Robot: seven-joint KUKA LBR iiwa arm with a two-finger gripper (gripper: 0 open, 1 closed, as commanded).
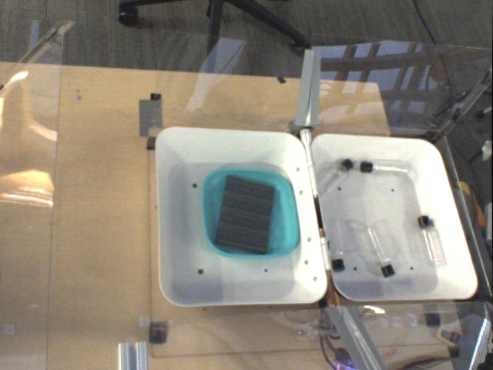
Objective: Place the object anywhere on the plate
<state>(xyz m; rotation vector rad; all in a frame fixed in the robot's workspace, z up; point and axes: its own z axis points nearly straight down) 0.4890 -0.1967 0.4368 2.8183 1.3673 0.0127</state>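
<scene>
A dark grey ribbed rectangular block [246, 214] is seen lying on the teal square plate [288, 239] in the left bin; pincer state cannot be told, so little risk is judged.

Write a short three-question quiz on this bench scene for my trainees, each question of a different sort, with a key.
1. True or false: the dark ribbed block lies on the teal plate.
2. Which bin holds the clear tubes with black caps? A) left bin B) right bin C) both
3. Fill in: the teal plate sits in the ______ bin.

Key: 1 true; 2 B, the right bin; 3 left.
</scene>
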